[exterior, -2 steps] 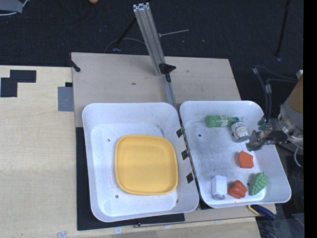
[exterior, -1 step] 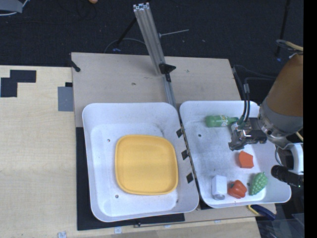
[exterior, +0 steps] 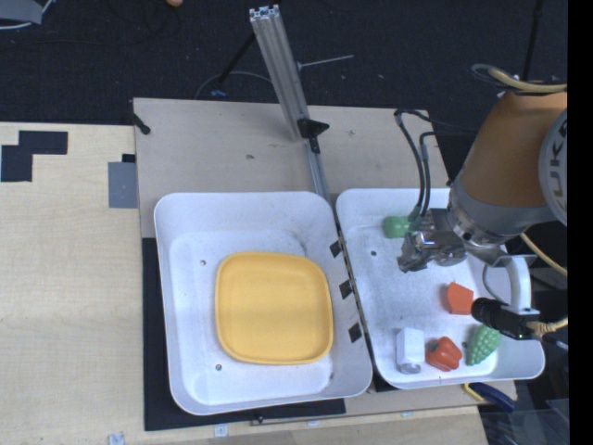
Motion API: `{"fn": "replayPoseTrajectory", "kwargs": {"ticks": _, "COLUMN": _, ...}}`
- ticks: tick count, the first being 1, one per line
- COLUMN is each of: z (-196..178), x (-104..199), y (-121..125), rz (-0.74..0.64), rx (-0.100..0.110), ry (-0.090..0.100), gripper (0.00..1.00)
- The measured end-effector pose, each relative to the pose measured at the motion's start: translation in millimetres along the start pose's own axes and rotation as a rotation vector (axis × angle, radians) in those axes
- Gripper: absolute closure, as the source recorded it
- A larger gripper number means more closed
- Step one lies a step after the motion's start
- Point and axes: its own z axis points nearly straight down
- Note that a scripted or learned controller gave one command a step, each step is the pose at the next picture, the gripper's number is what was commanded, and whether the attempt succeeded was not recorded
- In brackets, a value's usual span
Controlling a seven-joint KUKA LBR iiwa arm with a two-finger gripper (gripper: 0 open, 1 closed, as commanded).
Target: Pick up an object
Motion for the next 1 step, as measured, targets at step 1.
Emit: {"fn": "replayPoseTrajectory", "kwargs": {"ticks": 1, "z": -6.1, "x": 48.9, "y": 6.9, "rz": 0.000, "rx": 0.000, "ry": -0.001, "gripper": 1.00}}
